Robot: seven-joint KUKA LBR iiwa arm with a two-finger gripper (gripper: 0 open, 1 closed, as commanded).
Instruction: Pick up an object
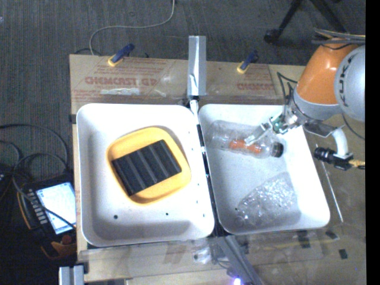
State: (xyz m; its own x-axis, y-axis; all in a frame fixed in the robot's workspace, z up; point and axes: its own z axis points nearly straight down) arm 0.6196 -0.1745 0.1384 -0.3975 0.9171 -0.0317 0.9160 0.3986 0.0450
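Note:
A clear plastic bottle (pixel 237 140) with an orange piece inside lies on its side in the back half of the right bin (pixel 309 183). My gripper (pixel 274 126) is low over the bottle's right end, reaching in from the right under the orange-banded wrist (pixel 320 76). Whether it touches the bottle is not visible. A crumpled clear plastic bag (pixel 267 198) lies in the front of the same bin. In the left bin (pixel 95 212) rests a yellow rounded object with a black ribbed top (pixel 148 164).
A metal divider post (pixel 196 64) stands at the back between the two bins. Two blue-and-yellow clamps (pixel 120 54) hold the board behind the bins. A black cable fitting (pixel 331 155) hangs beside the right bin's right rim.

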